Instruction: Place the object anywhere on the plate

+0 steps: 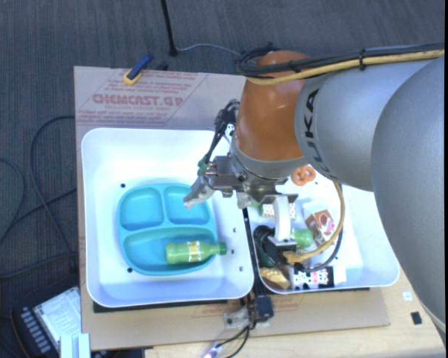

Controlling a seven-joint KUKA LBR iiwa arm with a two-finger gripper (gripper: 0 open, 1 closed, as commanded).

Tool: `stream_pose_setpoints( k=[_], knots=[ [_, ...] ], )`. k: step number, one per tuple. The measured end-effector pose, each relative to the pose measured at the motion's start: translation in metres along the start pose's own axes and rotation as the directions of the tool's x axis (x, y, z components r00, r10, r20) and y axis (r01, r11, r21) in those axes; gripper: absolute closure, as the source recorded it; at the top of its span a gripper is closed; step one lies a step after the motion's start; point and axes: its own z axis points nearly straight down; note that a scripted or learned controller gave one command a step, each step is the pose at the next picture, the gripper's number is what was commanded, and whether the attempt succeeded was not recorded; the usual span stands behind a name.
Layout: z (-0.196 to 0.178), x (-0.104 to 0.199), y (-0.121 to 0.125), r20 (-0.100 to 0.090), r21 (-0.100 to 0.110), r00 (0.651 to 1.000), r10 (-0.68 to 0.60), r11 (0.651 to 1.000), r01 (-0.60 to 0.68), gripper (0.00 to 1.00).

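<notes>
Camera view: green bottle (192, 252) already lies on the blue plate (143, 209) in the left bin (97, 200), long axis left-right, cap right, just below-left of the tool (196, 193), whose opening I cannot tell.

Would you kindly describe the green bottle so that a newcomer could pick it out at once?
Find the left white bin, which holds a blue divided plate. The green bottle lies on its side in the plate's long front compartment, cap pointing right. It is the plate's one green thing.
</notes>
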Motion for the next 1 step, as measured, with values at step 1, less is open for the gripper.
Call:
stream_pose_setpoints(
  k=[1],
  knots=[
    [0.05, -0.0731, 0.0009, 0.001, 0.0, 1.0, 0.003, 1.0, -0.003, 0.0]
  ],
)
